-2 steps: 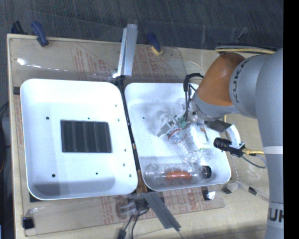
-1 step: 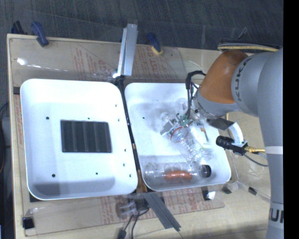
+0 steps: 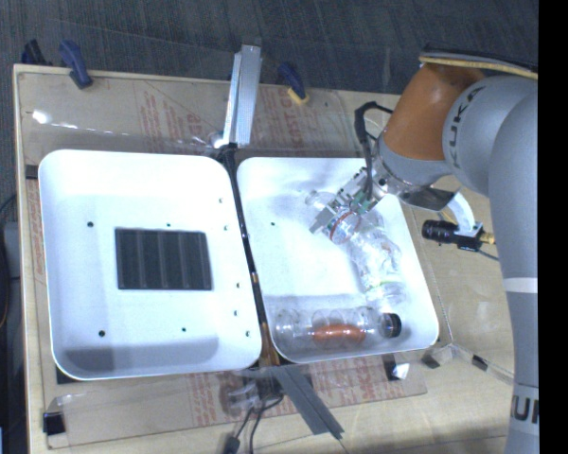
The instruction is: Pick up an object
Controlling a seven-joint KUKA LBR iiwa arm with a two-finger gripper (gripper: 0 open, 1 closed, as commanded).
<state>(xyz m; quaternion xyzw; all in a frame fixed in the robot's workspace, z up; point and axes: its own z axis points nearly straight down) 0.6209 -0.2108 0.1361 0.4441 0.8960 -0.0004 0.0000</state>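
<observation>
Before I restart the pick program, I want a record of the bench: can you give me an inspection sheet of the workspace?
Surface: wooden bench bearing a left bin and a right bin.
Job's things: clear bottle lying along the right bin's near wall; clear plastic item above it.
Clutter: dark ribbed panel in the left bin.
Grippers: gripper low over the right bin, fingers unclear.
Cables: black cable by the wrist.
Surroundings: blue clamps on the far edge; dark floor.
</observation>
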